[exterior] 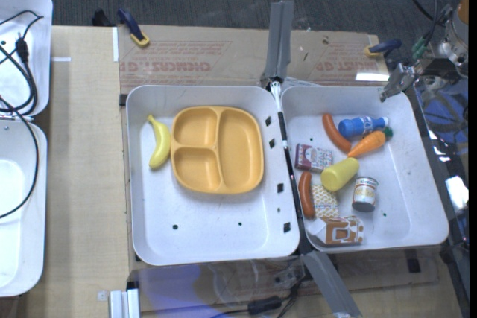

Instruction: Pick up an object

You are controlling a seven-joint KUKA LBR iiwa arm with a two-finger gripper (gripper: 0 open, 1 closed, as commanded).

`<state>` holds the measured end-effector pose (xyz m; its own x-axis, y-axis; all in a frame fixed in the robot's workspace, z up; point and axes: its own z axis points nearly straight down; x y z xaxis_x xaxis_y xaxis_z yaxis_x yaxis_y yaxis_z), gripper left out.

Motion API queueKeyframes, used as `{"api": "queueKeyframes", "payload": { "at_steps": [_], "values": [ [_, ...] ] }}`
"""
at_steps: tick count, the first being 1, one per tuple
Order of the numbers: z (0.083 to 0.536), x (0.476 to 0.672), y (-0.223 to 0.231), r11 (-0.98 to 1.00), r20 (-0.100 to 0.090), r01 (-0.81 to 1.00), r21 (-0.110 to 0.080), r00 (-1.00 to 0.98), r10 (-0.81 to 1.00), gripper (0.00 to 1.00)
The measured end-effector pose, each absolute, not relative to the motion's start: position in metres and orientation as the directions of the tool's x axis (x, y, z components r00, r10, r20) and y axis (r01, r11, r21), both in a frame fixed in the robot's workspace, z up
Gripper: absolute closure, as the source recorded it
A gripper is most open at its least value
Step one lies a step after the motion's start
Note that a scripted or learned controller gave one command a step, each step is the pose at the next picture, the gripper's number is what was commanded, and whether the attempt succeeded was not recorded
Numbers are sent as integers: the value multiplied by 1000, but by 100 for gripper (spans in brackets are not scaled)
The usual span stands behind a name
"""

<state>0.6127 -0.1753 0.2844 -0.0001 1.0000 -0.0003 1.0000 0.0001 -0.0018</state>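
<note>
Carton (341, 231) (low in bin) lies far from claw (395, 82).

- Gripper (393, 84): thin grey metal fingers on a dark mount.
- Wrist (456, 41): pale grey housing, orange patch above.
- Cable (426, 0): black, looped.

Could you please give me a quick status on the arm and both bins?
Gripper over right bin's far right corner, nothing seen in it. Bottle, carrot, can untouched. Banana beside yellow tray, left bin.
</note>
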Motion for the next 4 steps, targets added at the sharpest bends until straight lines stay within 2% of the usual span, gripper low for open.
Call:
{"api": "queueKeyframes", "payload": {
  "at_steps": [1, 2, 3, 4],
  "values": [
    [108, 639, -174, 139, -3, 990, 3, -139, 990, 0],
    [108, 639, -174, 139, -2, 990, 2, -139, 990, 0],
    [106, 623, -173, -8, 0, 1000, -1, 8, 1000, 0],
    [116, 623, -173, -9, 0, 1000, 0, 9, 1000, 100]
  ]
}}
